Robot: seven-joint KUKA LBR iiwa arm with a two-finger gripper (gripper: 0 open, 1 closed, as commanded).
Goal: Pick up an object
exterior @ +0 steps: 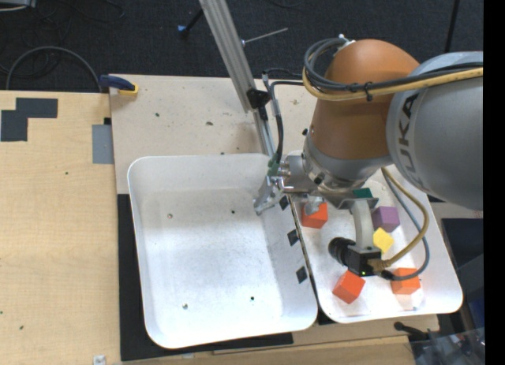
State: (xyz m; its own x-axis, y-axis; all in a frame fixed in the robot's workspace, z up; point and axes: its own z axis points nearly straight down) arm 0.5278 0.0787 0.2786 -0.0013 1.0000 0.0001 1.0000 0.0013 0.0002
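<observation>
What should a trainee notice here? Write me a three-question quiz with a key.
1. True or false: the purple block lies in the right bin.
2. How many orange blocks are in view? A one, B three, C six.
3. Fill in: the arm reaches over the ___ bin.
Key: 1 true; 2 B; 3 right.

5 small blocks (349, 286) lie scattered in the right bin (442, 296): 3 orange, 1 yellow, 1 purple.
</observation>
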